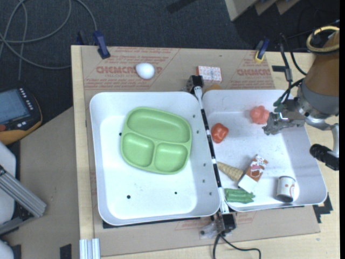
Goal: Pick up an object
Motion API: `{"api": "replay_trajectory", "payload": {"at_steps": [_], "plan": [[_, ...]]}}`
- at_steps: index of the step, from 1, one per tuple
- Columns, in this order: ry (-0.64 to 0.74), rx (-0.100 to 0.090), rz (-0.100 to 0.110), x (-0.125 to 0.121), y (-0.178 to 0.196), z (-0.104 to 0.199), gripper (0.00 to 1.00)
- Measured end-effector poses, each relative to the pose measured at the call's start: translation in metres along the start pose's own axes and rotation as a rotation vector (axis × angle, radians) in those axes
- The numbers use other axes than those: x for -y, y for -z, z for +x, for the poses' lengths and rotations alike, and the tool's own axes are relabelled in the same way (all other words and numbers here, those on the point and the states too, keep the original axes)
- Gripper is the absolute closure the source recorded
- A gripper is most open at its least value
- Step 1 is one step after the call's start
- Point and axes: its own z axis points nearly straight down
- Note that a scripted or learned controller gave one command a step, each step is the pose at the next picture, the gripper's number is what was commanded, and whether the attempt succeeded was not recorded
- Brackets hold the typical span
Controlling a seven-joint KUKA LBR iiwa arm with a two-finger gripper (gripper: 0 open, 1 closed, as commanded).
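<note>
The hand (276, 122) hangs over the right bin (302, 161) at its 2 o'clock corner, just beside a pink lumpy toy (259, 114); whether it is open or closed cannot be told. At the bin's 10 o'clock lies a red pepper-like toy (219, 133). Toward 6 o'clock lie an ice-cream cone (230, 170), a small carton (254, 169), a green vegetable toy (239, 196) and a can (285, 188). The left bin (108, 144) holds a green divided plate (156, 140).

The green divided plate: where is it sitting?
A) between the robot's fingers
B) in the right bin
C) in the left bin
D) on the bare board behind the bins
C: the green divided plate lies flat inside the left bin, while the small toys are in the right bin.
</note>
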Motion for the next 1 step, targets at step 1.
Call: {"api": "replay_trajectory", "payload": {"at_steps": [1], "plan": [[-0.001,0.000,0.002,0.0006,-0.0005,-0.0005,0.00]]}}
